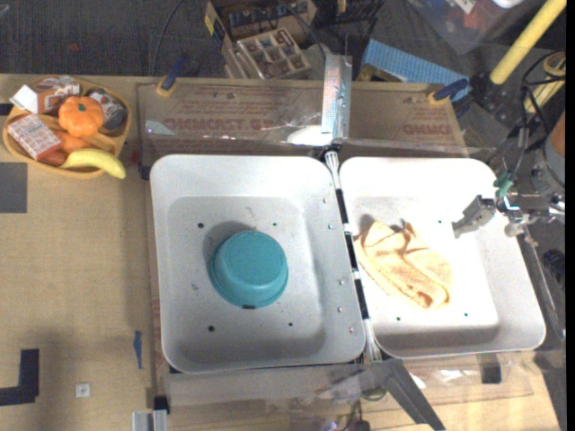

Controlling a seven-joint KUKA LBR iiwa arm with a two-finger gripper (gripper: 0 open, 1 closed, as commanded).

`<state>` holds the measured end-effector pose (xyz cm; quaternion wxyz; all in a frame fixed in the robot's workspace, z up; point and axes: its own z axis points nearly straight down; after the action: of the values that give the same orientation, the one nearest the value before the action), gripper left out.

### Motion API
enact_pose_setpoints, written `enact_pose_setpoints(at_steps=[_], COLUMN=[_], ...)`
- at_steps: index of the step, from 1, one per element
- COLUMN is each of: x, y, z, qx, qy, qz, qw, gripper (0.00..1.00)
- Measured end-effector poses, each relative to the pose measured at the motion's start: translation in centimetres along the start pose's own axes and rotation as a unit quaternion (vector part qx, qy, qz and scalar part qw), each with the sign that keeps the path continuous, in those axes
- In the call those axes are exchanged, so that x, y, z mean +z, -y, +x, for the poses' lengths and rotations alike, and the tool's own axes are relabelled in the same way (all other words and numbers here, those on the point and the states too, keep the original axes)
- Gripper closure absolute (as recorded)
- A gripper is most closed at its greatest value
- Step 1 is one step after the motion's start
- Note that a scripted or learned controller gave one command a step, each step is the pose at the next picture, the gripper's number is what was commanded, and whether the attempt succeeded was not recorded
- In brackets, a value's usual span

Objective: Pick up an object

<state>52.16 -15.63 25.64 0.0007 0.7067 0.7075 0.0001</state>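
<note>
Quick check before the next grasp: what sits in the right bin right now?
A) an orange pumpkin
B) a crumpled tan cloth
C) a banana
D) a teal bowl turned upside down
B: the tan cloth lies crumpled in the right bin, near its left wall, while the teal bowl sits in the left bin.

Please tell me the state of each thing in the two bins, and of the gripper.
Teal bowl: upside down, in the left bin.
Tan cloth: crumpled, lying in the right bin.
Gripper: over the right bin, apart from the cloth, holding nothing.
</note>
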Motion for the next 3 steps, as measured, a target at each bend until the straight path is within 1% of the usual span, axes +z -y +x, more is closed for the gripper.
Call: enact_pose_setpoints(at_steps=[1,2,3], x=[16.5,16.5,15.4], y=[-3.3,-2.2,-2.2], z=[2.3,5.1,5.1], qx=[-0.133,-0.181,-0.179], qy=[0.001,0.002,0.001], qz=[-0.006,-0.007,-0.009], qw=[0.9911,0.9835,0.9838], gripper=[0.0,0.0,1.0])
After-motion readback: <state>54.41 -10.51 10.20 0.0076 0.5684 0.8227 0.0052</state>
